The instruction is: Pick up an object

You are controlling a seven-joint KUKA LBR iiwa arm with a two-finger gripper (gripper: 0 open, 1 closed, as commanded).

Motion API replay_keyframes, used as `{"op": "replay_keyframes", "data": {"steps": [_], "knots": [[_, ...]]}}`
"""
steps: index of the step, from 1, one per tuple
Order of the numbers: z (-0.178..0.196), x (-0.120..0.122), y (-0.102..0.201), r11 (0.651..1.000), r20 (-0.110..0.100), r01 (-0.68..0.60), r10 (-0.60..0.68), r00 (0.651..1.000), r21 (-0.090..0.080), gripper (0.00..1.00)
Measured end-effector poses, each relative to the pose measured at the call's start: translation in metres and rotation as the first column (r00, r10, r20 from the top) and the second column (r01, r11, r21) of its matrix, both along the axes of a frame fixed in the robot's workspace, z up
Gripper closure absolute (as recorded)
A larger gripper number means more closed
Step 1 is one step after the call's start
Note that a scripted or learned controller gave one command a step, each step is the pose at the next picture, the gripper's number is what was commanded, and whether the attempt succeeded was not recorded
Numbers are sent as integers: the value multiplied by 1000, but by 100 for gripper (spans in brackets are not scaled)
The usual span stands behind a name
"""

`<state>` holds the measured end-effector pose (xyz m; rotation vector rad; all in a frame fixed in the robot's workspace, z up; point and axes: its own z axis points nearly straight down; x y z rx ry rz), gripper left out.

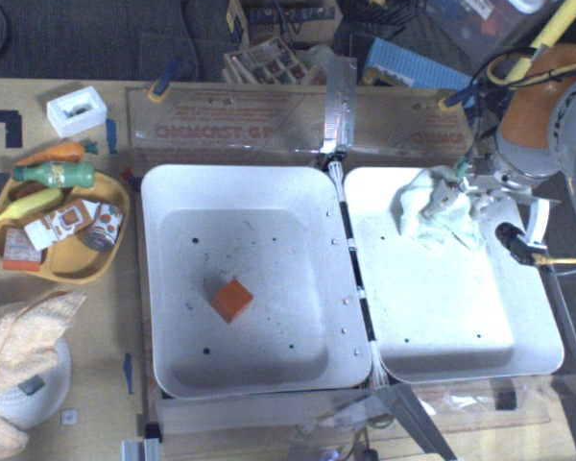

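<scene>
Nearest the camera, the left bin (173, 209) carries an orange block (232, 299) low on its floor, turned cornerwise so no long axis stands out. Across the divider, the right bin (461, 353) holds a pale crumpled cloth (424, 209) at its far end. The gripper (461, 195) sits right at that cloth; its state I cannot tell. The block lies well apart, down-left of it.

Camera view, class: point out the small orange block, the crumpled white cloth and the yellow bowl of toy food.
Small orange block (232, 299), camera view, its top face.
Crumpled white cloth (419, 205), camera view, its left fold.
Yellow bowl of toy food (77, 269), camera view, its lower rim.
</scene>
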<state>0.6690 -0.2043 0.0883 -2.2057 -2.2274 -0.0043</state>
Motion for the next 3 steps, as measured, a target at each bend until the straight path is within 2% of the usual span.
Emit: {"op": "replay_keyframes", "data": {"steps": [1, 2, 3], "knots": [[0, 0, -6, 998, -6, -59, 59, 998, 9, 0], [37, -1, 18, 999, 4, -49, 49, 999, -8, 0], [1, 0, 81, 990, 8, -142, 142, 990, -9, 0]]}}
